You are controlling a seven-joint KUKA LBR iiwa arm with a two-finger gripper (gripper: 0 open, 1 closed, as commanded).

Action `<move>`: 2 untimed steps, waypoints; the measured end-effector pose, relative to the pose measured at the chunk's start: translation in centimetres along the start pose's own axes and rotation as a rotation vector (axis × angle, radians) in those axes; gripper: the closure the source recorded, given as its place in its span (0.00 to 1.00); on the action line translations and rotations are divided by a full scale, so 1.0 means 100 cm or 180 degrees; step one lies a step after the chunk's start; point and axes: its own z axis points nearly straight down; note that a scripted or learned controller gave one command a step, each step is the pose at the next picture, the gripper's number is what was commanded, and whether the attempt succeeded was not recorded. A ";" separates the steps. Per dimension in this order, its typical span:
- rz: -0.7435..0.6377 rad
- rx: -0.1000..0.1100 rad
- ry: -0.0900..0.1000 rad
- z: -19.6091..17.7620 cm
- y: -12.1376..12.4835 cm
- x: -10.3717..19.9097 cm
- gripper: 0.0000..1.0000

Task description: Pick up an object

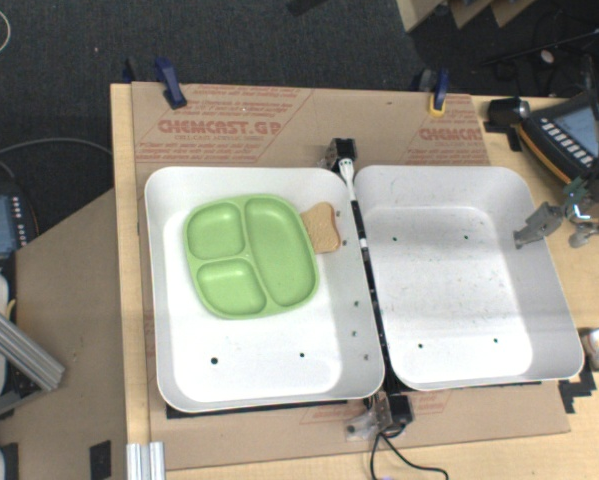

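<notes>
A green divided plate lies in the left bin, toward its far side, with a tan slab (maybe a sponge) touching its right rim. The gripper sits at the right bin's right edge; whether it is parted or closed cannot be told.

Gripper at the right edge, arm cut off, fingers too small to read

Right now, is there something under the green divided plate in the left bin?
A tan, bread-like piece sticks out at the green divided plate's right edge, on the left bin's floor. Whether it reaches under the plate cannot be seen; the plate covers the rest beneath it.
</notes>
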 end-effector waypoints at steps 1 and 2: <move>-0.0019 -0.0057 -0.0013 -0.152 -0.009 0.041 0.00; -0.0007 -0.0064 -0.0016 -0.286 -0.059 0.058 0.00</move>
